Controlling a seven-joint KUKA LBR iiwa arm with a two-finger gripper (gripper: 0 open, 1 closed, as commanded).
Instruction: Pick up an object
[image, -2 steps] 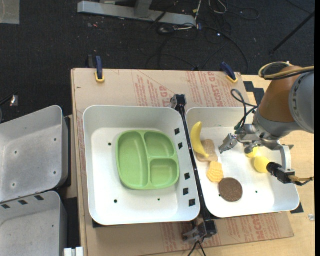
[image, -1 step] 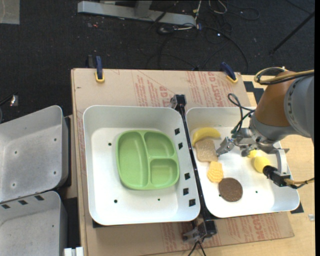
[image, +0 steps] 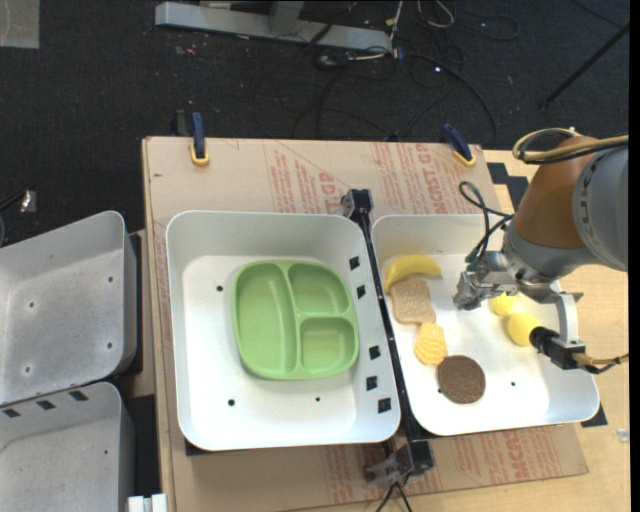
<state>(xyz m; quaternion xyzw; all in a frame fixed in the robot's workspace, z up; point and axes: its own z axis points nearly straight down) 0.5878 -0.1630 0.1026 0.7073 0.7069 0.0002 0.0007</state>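
the pickable things lie in the right bin (image: 575, 408). a yellow banana (image: 413, 268) curves at about eleven o'clock in that bin, and touching its lower edge is a tan slice of bread (image: 410, 299). at six o'clock from the bread sits a yellow ridged piece (image: 431, 344), like a crinkle-cut chip, and just below that, toward five o'clock, a round brown cookie (image: 461, 379) that touches it or nearly does. over toward three o'clock in the bin there is a yellow lemon-like piece (image: 520, 327), with a smaller bit of yellow showing just above it by my wrist.

my gripper (image: 472, 291) hangs over the middle of the right bin, at about three o'clock from the bread and a little apart from it. i cannot tell how my tips are set from this angle, and i see nothing held in them. my grey arm with its orange band (image: 550, 205) comes in from two o'clock.

the left bin (image: 200, 400) holds a green divided plate (image: 296, 319) with three compartments, lying flat near its centre. both bins rest on a cardboard-topped bench (image: 270, 170).
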